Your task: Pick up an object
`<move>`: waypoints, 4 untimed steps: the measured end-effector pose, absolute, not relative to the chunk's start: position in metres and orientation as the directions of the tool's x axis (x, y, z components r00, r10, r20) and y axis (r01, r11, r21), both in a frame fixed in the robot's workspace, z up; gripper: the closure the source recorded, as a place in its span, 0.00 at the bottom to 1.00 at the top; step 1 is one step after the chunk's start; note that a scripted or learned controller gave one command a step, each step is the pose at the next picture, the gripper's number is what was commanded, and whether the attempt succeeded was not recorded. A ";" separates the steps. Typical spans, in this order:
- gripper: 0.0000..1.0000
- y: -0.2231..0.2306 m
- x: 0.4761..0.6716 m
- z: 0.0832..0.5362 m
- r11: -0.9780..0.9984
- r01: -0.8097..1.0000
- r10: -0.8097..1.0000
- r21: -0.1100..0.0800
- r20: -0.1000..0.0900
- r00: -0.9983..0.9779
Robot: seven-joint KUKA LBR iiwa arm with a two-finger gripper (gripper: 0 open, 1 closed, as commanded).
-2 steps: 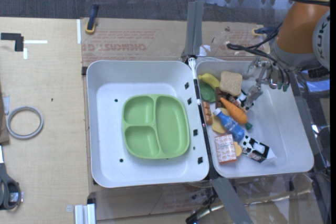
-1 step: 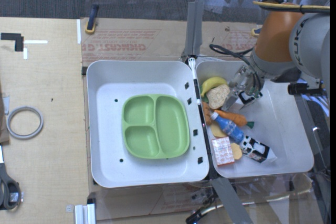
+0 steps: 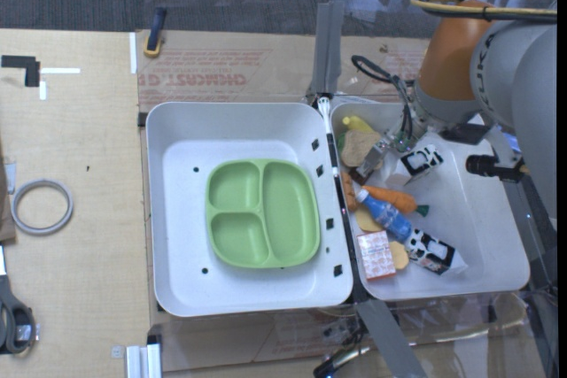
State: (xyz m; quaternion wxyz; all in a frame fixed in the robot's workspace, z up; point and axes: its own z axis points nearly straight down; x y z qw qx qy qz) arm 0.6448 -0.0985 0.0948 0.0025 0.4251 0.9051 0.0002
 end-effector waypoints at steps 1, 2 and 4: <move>0.00 -0.103 0.638 0.095 0.065 0.998 0.998 0.003 -0.002 -0.065; 0.00 -0.106 0.659 0.095 -0.221 0.975 0.975 -0.003 0.000 0.221; 1.00 -0.073 0.656 0.224 -0.010 1.000 1.000 0.001 -0.003 0.010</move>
